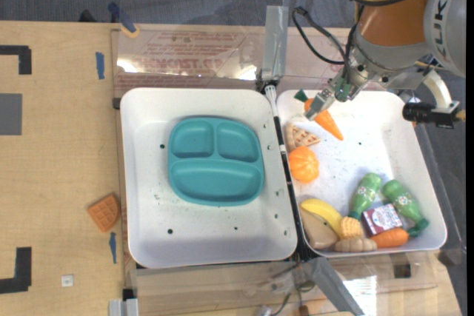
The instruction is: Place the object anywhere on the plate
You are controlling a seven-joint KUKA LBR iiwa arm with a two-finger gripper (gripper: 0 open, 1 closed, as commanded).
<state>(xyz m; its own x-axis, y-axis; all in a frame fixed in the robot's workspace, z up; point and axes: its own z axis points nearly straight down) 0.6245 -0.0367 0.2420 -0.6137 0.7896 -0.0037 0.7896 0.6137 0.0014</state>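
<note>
A teal divided plate [215,187] lies in the middle of the left bin [141,115]. In the right bin [385,129], near its back left corner, a toy carrot [331,126] with a green top lies pointing to the front right. My gripper [323,104] comes down from the right and its tip is right at the carrot's thick end. Whether it grips the carrot is hidden by the wrist.
The right bin also holds a waffle wedge [302,135], an orange fruit [304,164], a banana [323,212], two green bottles [366,193], a purple packet [384,218] and a small carrot [389,238]. A tan waffle [104,211] lies on the bench, left of the bins.
</note>
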